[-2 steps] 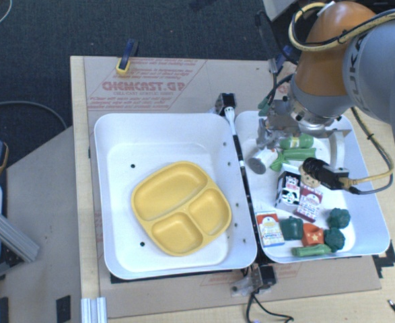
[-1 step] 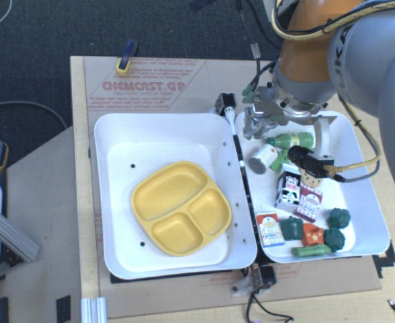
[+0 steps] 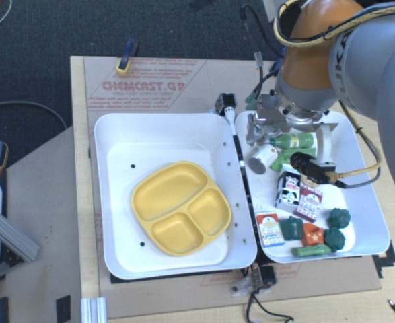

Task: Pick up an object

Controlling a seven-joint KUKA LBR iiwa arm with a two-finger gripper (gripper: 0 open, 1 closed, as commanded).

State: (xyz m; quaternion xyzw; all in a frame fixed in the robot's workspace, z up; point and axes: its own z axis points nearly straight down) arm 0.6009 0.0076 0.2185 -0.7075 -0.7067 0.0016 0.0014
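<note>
**Desk:** Two white bins sat on the surface [image 3: 150,86]; which step was this?

**Photographer:** The reach, I judged. From the overhead camera, the claw [image 3: 261,134] hung low over the right bin [image 3: 365,231], at its far left corner, above a grey-white cup [image 3: 259,159] and a green bottle [image 3: 295,142]. Whether it was spread or pinching, I could not tell; nothing showed between its tips.

**Desk:** And next?

**Photographer:** Probably a short, straight drop and a clean close. The dividing rim [image 3: 241,173] stood just beside the cup, a milk carton [image 3: 289,194] crowded near. The left bin [image 3: 113,200] held a yellow tray [image 3: 180,207].
</note>
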